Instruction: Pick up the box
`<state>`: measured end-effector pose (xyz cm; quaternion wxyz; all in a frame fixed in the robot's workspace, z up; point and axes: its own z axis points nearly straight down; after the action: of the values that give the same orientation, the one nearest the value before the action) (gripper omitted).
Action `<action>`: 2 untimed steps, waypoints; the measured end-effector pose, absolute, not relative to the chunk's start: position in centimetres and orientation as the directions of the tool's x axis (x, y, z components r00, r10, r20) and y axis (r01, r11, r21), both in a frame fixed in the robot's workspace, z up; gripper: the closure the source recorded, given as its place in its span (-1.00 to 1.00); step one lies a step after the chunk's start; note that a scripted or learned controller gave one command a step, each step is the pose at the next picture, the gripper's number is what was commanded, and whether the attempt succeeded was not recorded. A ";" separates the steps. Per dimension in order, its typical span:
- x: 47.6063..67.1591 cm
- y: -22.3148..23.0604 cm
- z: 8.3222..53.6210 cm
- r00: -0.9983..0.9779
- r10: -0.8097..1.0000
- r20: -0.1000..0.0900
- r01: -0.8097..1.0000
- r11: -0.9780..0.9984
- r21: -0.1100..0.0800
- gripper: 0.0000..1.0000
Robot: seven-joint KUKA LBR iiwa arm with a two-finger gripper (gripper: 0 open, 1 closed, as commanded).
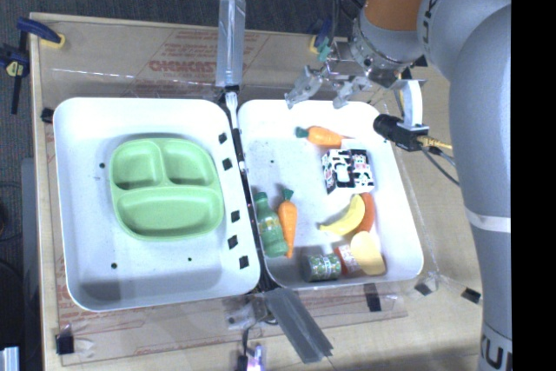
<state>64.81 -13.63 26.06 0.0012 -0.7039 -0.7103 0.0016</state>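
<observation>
Gripper point(326, 91) apparently empty above box point(348, 170)

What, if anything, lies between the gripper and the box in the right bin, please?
Only a toy carrot lies roughly between the gripper, above the bin's far rim, and the black-and-white box. The box's top face is uncovered.

Glossy white plastic bins point(82, 122), matt green plastic tray point(165, 187), printed cardboard box point(348, 169), pale wood bench point(130, 48)

Bare floor lies open in the right white bin point(261, 126) along its left side. The black-and-white patterned box point(348, 169) is crowded: a small orange carrot point(323, 135) above, a yellow banana point(346, 217) below.
</observation>
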 end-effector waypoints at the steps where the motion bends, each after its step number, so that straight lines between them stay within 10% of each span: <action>1: 65.0 -10.1 21.8 -0.014 1.000 -0.001 1.000 0.014 -0.003 -1.00; 2: 65.6 -13.0 9.7 -0.078 0.997 -0.001 0.997 0.078 -0.005 -1.00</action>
<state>65.62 -12.99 9.66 0.0014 -0.6791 -0.7340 0.0019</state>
